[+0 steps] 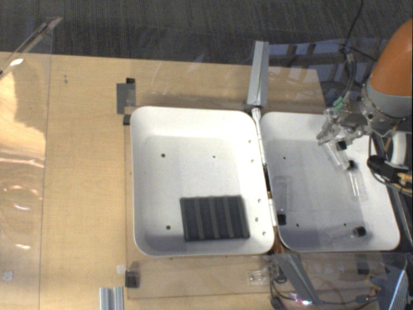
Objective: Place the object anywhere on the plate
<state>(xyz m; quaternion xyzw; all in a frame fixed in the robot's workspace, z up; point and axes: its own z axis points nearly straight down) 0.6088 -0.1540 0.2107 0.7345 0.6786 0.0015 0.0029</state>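
Currently we judge the approach step: the gripper (341,148) hangs over the right bin (303,237); we cannot tell its state. The dark ribbed plate (213,217) lies in the left bin (148,173). Next, locate the object.

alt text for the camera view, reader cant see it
Two white bins sit side by side on a wooden bench: the left bin holds a dark ridged plate, and the arm's pincer is over the right bin, apart from the plate.
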